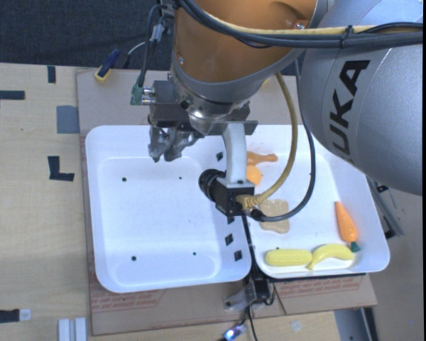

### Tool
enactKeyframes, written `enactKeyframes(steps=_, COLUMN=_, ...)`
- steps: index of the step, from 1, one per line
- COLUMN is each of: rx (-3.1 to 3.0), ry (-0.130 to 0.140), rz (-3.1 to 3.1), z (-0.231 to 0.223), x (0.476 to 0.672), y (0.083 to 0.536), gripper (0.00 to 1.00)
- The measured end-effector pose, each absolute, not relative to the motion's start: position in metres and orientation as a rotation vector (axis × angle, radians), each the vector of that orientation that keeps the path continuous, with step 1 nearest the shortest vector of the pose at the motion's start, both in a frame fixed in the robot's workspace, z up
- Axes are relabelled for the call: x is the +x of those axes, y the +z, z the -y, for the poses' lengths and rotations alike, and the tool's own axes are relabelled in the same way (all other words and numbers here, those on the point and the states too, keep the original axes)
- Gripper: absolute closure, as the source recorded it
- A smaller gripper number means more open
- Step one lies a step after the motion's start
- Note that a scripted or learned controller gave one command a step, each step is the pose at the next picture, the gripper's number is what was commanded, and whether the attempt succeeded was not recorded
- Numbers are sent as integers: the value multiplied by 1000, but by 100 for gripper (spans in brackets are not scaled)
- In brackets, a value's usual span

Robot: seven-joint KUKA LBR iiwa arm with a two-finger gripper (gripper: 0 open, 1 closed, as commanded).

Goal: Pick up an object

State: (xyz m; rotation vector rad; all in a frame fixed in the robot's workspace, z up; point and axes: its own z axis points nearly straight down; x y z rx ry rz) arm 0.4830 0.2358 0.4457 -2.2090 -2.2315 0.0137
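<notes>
My gripper hangs over the far edge of the left white bin, below the orange band of the arm. Nothing shows under it except the bin's white floor. The right bin holds an orange carrot by its right wall, and a yellow corn cob and a yellow banana along its near wall. A tan flat piece lies near the divide. An orange toy sits farther back, partly hidden by a white bracket on the arm.
The arm's big grey body covers the upper right of the view and the right bin's far part. A black camera unit and cables hang over the rim between the bins. Cardboard lies beneath the bins on the wooden bench.
</notes>
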Motion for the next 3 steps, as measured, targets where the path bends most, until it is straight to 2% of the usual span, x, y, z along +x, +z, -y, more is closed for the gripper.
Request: enactKeyframes(steps=3, rx=-2201, ry=21, rz=2237, z=-238, x=482, y=474, gripper=100)
